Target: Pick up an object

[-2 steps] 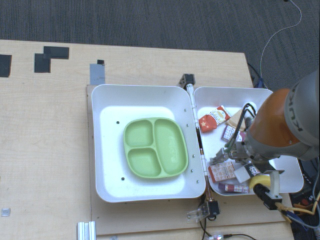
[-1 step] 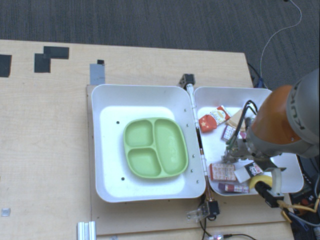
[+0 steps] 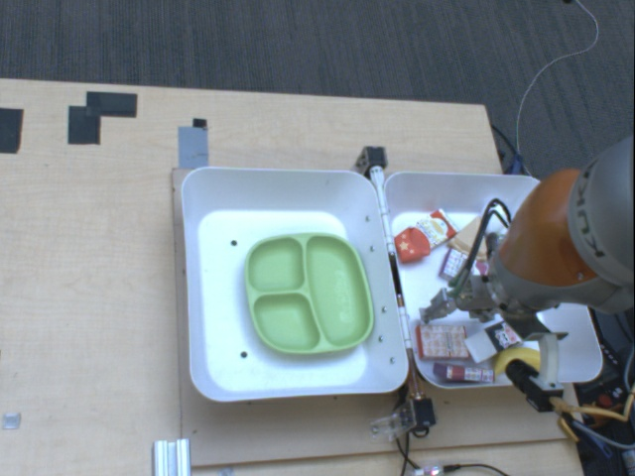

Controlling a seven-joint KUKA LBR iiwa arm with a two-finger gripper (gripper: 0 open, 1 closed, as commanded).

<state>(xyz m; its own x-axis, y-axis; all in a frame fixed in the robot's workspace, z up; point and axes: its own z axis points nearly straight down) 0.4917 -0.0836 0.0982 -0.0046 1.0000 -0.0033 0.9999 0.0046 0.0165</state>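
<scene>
Looming largest from my seat is the grey arm with its orange band [image 3: 544, 234], reaching in from three o'clock over the right-hand shallow white bin [image 3: 417, 191], and its two-finger gripper [image 3: 451, 303] sits low among the clutter; I can't tell how wide it's parted or whether it has anything. At the gripper's eleven o'clock lies a red crumpled packet [image 3: 411, 245], at six a flat pink printed packet [image 3: 443, 341], while the pale green three-compartment plastic plate [image 3: 308, 294] rests in the left-hand white bin [image 3: 213, 266].

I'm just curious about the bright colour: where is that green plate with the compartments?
The green divided plate lies in the left white bin, roughly in its middle, across the divider from the cluttered right bin.
</scene>
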